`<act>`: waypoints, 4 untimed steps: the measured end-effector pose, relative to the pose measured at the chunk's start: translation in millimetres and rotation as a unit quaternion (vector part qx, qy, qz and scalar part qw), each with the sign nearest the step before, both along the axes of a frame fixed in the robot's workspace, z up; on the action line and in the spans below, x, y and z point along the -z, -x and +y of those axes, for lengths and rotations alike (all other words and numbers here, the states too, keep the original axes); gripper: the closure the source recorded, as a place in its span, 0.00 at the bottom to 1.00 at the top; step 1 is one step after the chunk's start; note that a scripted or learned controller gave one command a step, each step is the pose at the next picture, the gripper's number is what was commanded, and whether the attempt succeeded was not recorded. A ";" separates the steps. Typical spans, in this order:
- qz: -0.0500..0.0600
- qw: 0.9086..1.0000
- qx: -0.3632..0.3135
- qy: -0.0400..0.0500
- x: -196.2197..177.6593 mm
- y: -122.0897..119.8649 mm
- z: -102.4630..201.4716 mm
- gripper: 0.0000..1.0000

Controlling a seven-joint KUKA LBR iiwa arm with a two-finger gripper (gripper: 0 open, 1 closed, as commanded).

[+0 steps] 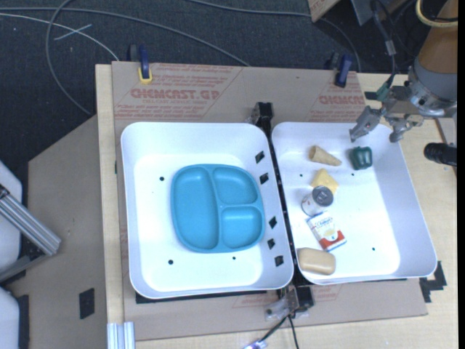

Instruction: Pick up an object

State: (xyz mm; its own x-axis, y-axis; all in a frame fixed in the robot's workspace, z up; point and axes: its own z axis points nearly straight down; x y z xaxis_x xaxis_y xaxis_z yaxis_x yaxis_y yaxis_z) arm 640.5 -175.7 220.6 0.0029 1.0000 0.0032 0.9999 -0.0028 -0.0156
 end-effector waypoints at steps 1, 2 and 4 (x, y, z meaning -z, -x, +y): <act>-0.008 1.000 -0.002 0.001 -9.5 -2.8 0.6 0.00; -0.005 1.000 -0.001 0.001 32.4 -4.0 -0.2 0.00; -0.009 1.000 -0.002 0.003 117.2 -16.2 -6.5 0.00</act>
